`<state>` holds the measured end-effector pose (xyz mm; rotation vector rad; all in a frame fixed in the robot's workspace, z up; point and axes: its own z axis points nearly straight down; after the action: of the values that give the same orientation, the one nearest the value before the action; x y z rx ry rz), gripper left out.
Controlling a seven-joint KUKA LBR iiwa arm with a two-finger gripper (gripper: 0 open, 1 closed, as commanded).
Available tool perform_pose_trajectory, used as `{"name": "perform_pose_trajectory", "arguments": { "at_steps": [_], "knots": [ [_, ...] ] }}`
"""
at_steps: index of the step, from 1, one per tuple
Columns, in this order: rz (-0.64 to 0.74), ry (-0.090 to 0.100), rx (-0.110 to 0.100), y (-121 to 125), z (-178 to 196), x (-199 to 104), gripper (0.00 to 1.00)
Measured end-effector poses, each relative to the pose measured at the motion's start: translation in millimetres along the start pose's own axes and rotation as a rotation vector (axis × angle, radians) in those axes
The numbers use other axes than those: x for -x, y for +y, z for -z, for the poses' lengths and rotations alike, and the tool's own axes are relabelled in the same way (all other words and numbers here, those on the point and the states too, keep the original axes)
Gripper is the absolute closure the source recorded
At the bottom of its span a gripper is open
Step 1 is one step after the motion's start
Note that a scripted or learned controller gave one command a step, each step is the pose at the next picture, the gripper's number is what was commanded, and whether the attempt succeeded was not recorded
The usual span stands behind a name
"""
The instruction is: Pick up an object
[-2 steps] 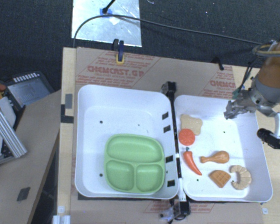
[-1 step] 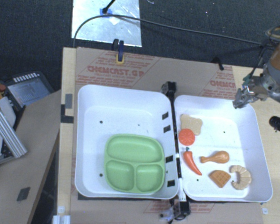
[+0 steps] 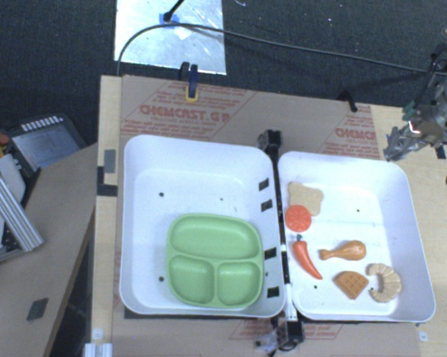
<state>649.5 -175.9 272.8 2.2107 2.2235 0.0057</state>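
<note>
The right bin holds several toy foods: a beige bread slice, a red tomato slice, a red chili pepper, a brown chicken drumstick, an orange waffle wedge and a tan shrimp. My gripper hangs at the far right, above the back right corner of that bin, well away from the foods. Nothing sits between its fingers.
The left bin carries a green divided plate. A black divider clip line runs between the bins. Cardboard lies under both, a blue and yellow clamp at the back, and cables cross the dark floor.
</note>
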Motion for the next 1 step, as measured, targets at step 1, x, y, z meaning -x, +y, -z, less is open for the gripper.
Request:
{"name": "perform_pose_trajectory", "arguments": {
  "at_steps": [1],
  "knots": [
    [0.003, 0.003, -0.006, -12.5, -4.9, -59.4, 1.00]
  ]
}}
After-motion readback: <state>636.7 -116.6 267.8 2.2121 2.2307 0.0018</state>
